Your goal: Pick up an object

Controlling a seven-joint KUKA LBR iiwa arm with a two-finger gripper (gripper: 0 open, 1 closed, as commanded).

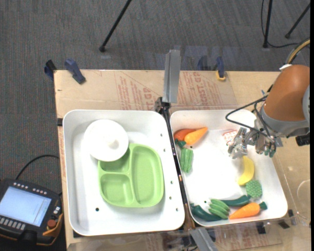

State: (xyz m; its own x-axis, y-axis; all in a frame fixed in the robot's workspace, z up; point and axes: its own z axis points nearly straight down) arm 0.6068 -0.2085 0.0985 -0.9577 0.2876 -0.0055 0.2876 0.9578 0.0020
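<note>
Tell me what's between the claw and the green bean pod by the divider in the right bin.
In the camera view, only bare white bin floor lies between the claw and the green bean pod.

Left bin: bowl overlapping tray rear-left corner. Right bin: carrot rear-left, banana right, second carrot front.

My hand looks like bare metal under a glossy orange band, the two bins and the green tray are smooth plastic, the bench matt cardboard, the floor rough carpet.
</note>
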